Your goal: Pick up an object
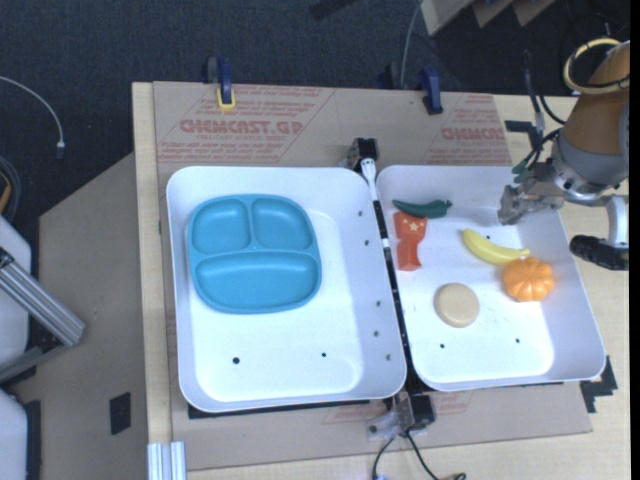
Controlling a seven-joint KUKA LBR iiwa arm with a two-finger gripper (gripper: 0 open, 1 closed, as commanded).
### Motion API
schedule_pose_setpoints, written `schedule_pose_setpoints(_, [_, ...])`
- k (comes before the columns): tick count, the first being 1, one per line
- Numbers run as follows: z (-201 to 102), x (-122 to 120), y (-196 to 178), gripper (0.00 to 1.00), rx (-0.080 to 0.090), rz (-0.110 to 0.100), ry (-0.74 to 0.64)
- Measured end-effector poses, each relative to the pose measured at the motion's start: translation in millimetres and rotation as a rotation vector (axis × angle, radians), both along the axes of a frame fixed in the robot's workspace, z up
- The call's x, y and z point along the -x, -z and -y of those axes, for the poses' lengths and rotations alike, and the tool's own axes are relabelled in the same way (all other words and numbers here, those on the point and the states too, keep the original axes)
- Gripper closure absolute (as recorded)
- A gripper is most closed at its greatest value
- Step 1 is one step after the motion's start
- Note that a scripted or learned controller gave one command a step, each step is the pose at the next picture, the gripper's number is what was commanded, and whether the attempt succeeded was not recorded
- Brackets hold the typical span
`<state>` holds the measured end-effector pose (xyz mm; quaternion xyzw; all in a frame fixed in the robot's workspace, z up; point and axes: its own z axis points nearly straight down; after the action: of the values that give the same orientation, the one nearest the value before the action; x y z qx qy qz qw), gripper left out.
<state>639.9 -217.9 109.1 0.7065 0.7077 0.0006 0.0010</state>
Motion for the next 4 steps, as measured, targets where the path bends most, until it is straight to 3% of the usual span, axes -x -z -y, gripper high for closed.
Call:
schedule_pose_setpoints(2, [-6.7,-9.5,-121.7,1.00,0.003,0.006,0.000])
schedule_pose_setpoints(3, [-6.5,-10.3,-142.0,1.00,0.002,0.002,0.000])
schedule_pose_setpoints(4, [-51.2,4.2,-142.8,1.00,-0.002,-0.003,-0.003])
